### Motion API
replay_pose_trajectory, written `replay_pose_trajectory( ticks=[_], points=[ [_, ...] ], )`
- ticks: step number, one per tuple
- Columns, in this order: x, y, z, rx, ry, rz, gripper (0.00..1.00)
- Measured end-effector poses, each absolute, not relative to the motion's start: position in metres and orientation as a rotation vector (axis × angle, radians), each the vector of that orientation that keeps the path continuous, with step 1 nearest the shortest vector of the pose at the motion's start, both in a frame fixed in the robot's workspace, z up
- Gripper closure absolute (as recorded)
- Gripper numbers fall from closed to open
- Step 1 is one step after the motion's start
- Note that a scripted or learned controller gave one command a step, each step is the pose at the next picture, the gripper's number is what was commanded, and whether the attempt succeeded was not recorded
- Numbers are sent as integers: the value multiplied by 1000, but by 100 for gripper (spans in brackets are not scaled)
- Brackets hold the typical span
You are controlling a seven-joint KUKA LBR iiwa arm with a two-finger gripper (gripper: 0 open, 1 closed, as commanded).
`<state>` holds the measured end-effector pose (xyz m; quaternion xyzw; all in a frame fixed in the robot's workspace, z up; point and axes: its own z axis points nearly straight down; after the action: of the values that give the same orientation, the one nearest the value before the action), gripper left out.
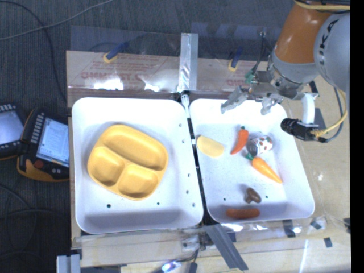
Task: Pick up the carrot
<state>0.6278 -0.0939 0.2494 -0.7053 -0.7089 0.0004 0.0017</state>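
Observation:
Two carrots lie in the right bin [296, 203]. A small orange-red carrot [239, 141] with a green top lies near the middle, pointing down-left. A larger orange carrot [267, 170] lies lower and to the right, slanting toward the bin's right wall. My gripper [249, 104] hangs over the bin's far edge, above and apart from the small carrot. It is open, its two fingers [231, 104] spread wide with nothing between them.
Between the carrots sits a white and red toy [260, 145]. A pale yellow piece [210, 147] lies left of the small carrot. A brown lump [252, 195] and a red sausage [243, 212] lie near the front. The left bin [85, 209] holds a yellow divided plate [127, 161].

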Motion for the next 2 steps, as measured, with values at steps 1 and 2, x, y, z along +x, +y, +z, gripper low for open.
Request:
replay_pose_trajectory(
  ticks=[1,2],
  points=[
    [577,-150,217,-2204,-2238,5,0],
    [552,-181,92,-2064,-2366,-2,0]
  ],
)
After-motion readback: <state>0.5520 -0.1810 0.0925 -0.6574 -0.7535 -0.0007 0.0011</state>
